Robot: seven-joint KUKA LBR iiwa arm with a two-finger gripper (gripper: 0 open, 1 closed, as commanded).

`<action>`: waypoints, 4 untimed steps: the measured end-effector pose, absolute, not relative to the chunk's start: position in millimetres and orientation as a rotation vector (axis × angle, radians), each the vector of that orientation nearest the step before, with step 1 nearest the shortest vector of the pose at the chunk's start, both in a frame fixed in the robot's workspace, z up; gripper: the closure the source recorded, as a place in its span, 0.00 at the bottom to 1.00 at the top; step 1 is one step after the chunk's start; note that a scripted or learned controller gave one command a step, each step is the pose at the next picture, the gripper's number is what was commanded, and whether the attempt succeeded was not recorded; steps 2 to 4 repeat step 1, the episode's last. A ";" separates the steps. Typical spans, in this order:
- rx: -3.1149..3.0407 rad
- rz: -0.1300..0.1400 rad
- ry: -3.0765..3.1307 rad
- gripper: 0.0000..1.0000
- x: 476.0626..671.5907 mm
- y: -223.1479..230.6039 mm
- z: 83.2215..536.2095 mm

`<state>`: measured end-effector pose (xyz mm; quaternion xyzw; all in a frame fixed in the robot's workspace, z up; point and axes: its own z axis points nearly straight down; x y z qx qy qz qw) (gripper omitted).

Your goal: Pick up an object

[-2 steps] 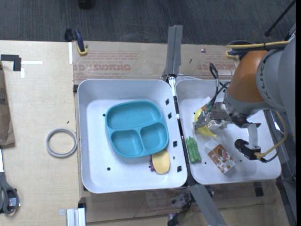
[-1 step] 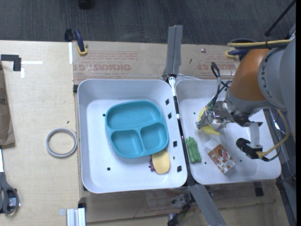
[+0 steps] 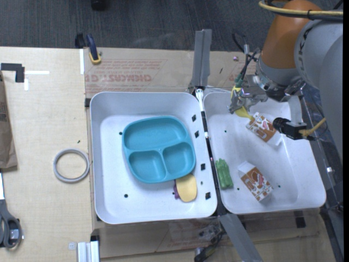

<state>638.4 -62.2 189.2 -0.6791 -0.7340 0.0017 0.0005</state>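
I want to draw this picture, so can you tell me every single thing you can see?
Shallow white plastic bins: two, white, side by side on the bench.
Divided plastic plate: one, turquoise, left bin.
Round yellow object: one, yellow, left bin, by the plate's near edge.
Green object: one, green, right bin's left edge.
Printed packets: two, white and orange, right bin.
Tape ring: one, grey, bench left of the bins.
Gripper: one, metal, over the right bin's far corner.

Roll of tape (image 3: 71, 165) lies on the wooden bench (image 3: 43, 124), left of frame. Scissors (image 3: 8, 229) at lower left edge. Brown paper bag (image 3: 6, 130) at left edge. Blue-yellow clamp (image 3: 93, 49) near top, on cardboard sheet (image 3: 136, 72).
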 end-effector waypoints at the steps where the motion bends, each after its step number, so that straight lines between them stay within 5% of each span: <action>1: -2.127 0.013 -2.307 1.00 638.8 -62.4 194.8; 4: -2.127 0.013 -2.307 1.00 638.8 -62.4 194.8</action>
